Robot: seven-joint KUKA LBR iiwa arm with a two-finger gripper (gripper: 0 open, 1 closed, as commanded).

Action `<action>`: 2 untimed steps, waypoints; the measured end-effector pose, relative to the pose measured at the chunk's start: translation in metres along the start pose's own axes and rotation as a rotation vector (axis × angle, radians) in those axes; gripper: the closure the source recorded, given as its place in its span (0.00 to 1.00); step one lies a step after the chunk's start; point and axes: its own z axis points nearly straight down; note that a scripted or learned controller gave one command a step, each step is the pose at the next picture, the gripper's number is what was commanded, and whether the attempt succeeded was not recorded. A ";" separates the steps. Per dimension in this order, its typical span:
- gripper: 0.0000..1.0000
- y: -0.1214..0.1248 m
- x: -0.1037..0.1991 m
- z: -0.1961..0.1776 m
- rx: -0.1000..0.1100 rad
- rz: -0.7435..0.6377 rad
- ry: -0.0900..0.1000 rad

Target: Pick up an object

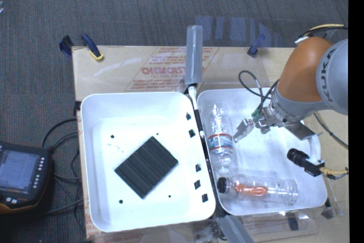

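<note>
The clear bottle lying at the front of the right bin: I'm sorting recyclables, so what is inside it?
Inside the clear bottle, an orange-red object shows through the plastic near its dark-capped end. What the object is cannot be told, and glare hides the rest of the inside.

You see a clear plastic water bottle with label (pixel 219 139), lying along right bin's left wall | clear plastic bottle with orange inside (pixel 259 188), lying across the near wall.
</note>
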 end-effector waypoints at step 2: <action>0.00 0.027 0.011 0.036 -0.018 -0.121 -0.031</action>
